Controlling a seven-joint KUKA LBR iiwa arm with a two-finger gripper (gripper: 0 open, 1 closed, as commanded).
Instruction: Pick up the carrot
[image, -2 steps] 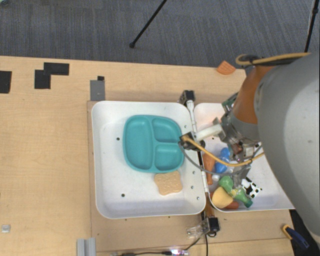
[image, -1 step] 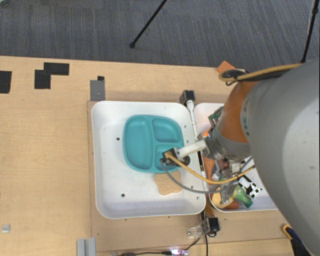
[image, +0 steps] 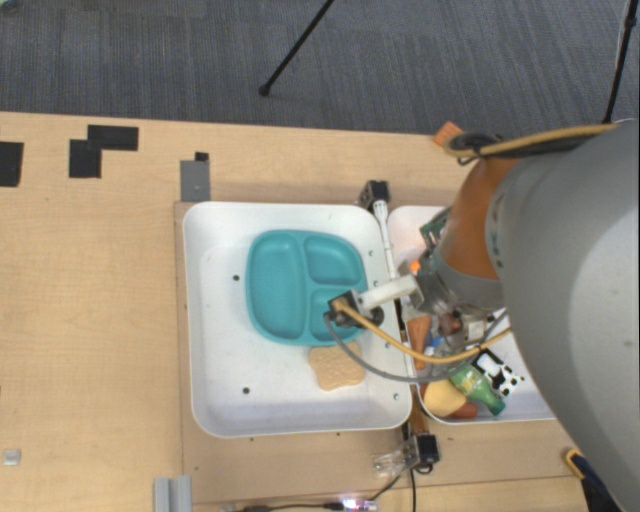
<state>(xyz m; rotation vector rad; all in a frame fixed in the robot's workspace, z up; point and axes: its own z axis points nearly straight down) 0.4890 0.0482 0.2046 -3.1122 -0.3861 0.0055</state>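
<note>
Carrot (image: 418, 327) at right bin's left edge | gripper (image: 445, 322) state: cannot tell | risk: crowding toys cause misgrasp.

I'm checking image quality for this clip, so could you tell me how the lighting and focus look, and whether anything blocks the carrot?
Camera view: even, soft lighting with faint shadows inside the left bin; the teal plate and cracker are sharp; the arm, close to the lens, looks large and slightly soft, covering much of the right bin; an orange piece, possibly the carrot, peeks out beside the wrist.
</note>
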